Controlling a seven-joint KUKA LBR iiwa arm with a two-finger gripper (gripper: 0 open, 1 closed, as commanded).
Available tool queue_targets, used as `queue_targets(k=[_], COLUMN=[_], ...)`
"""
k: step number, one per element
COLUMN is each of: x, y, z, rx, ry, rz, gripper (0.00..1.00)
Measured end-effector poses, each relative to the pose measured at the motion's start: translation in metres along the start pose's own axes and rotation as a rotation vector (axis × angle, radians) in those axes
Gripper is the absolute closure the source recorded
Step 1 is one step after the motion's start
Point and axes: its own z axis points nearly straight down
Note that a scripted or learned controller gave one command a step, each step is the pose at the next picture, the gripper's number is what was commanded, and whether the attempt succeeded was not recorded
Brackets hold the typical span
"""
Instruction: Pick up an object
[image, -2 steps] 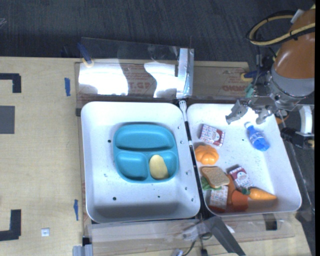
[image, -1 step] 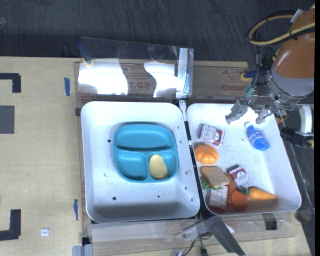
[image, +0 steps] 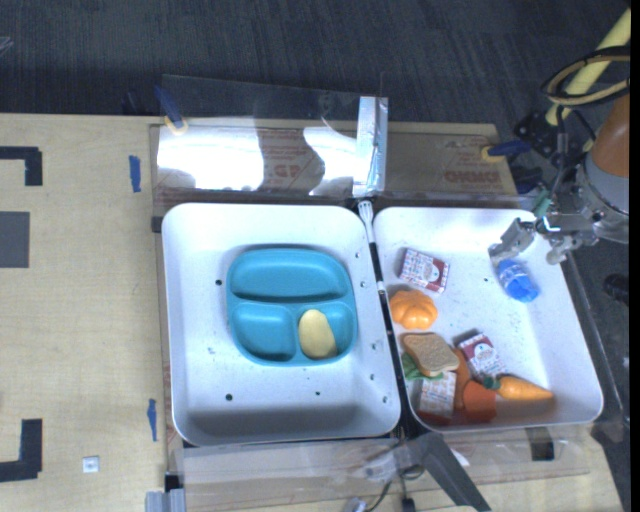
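End effector over the right bin's far right corner, finger state impossible to tell, blue bottle just beneath it on the bin floor, yellow lemon in blue tray, left bin.

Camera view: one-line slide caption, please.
Two-finger gripper above a small blue bottle in the right white bin; yellow egg-shaped toy on the blue divided tray.

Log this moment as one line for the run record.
claw: over right bin, top right, open | blue item: just below claw, not gripped | blue tray: left bin, yellow piece inside
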Motion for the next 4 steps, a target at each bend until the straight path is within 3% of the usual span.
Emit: queue_targets(k=[1, 2, 3, 4], x=[0.003, 0.003, -0.064, -0.065], y=[0.002, 0.002, 0.029, -0.012], z=[-0.012, -0.011, 0.067, -0.056], rx=[-0.007, -0.006, 0.001, -0.018], ry=[0.001, 0.001, 0.001, -0.004], rz=[-0.005, -0.005, -0.020, 0.029], gripper=[1.00, 0.00, 0.00, 0.00])
